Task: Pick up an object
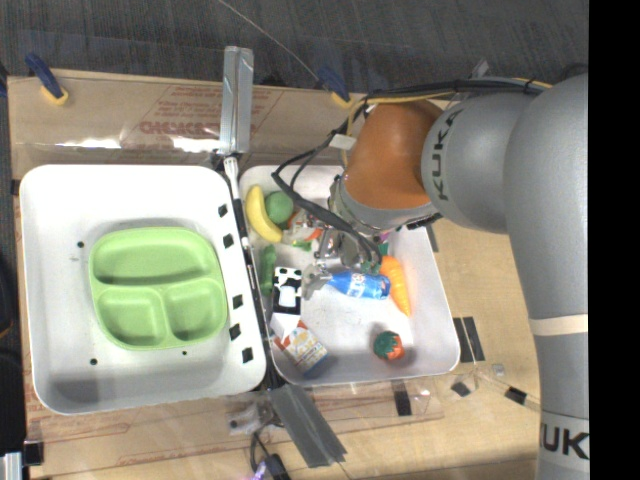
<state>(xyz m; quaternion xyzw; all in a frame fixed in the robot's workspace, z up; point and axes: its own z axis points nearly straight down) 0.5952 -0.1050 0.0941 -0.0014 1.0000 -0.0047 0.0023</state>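
A: Where is the arm?

B: The grey KUKA arm reaches in from the right, its orange band just above the wrist.

A: And the end effector?

B: The end effector points downward below that band; its 2 fingers are too cluttered to read.

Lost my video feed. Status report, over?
Gripper low in right white bin, over blue bottle. Grasp unconfirmed. Orange carrot, yellow banana crowd close.
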